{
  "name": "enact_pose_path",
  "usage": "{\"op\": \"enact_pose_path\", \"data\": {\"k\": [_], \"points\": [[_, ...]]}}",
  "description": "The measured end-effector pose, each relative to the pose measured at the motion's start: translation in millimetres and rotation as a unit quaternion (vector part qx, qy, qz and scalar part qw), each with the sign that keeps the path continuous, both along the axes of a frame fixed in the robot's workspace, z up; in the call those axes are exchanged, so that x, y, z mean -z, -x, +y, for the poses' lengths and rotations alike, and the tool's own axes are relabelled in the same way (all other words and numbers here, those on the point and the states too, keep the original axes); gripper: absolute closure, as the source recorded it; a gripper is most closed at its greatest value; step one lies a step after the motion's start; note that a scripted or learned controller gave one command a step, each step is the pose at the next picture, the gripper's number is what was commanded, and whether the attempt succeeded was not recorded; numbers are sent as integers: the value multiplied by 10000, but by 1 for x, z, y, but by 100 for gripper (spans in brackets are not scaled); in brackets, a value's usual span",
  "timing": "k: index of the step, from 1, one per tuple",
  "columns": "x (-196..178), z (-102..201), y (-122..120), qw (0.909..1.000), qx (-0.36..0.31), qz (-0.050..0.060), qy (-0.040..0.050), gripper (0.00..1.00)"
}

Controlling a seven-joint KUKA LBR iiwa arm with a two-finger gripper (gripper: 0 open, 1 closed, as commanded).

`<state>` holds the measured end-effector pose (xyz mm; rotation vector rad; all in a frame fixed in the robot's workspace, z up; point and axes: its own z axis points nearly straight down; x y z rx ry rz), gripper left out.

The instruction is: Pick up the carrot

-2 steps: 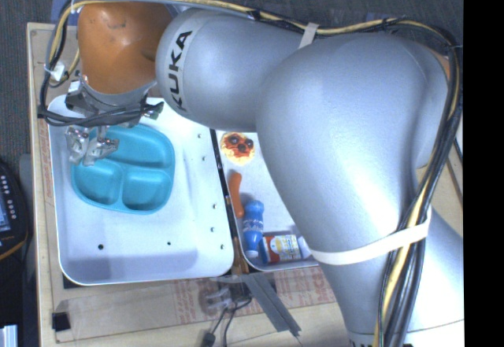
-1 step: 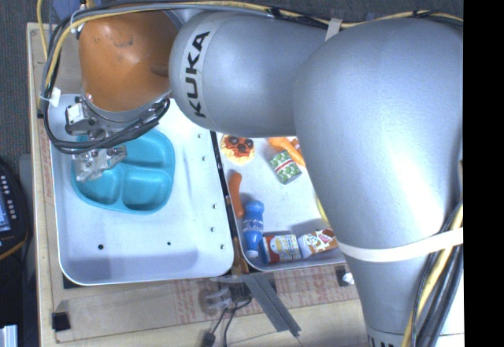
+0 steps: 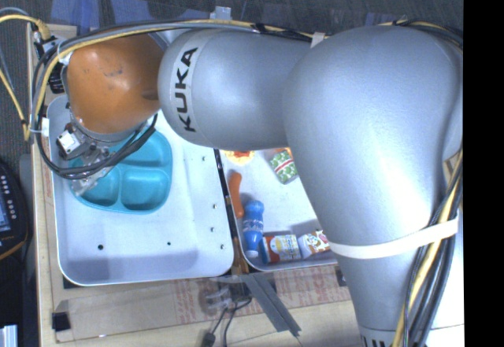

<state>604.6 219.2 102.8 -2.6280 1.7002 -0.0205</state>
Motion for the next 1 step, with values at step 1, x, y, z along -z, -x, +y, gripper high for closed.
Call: {"op": "enact_pose_path", "data": {"k": [1], "points": [[5,1,-53,9985,549,85,-9,100]]}}
